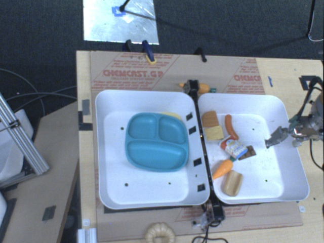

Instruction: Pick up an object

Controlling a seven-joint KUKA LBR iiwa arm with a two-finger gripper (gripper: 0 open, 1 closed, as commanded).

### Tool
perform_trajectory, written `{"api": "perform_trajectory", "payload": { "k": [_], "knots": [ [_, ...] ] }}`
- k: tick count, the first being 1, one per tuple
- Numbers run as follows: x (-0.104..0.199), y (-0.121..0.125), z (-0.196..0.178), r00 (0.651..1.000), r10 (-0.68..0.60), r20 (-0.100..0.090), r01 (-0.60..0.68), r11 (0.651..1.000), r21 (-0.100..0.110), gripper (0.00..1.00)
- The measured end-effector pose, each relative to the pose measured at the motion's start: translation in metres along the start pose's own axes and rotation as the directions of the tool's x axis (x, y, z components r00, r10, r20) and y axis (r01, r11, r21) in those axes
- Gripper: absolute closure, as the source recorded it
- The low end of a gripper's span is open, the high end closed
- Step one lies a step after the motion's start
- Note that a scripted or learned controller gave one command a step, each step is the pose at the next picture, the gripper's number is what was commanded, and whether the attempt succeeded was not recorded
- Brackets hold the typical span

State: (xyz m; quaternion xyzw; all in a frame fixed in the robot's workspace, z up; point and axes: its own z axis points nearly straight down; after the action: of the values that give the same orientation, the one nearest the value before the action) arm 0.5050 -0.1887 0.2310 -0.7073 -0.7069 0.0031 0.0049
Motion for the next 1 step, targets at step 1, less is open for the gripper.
{"api": "perform_trajectory", "payload": {
  "k": [1],
  "knots": [
    [0.0007,0.0026,-0.0067,1.0,-0.004,0.003,0.004,1.0,-0.012,0.0]
  ]
}}
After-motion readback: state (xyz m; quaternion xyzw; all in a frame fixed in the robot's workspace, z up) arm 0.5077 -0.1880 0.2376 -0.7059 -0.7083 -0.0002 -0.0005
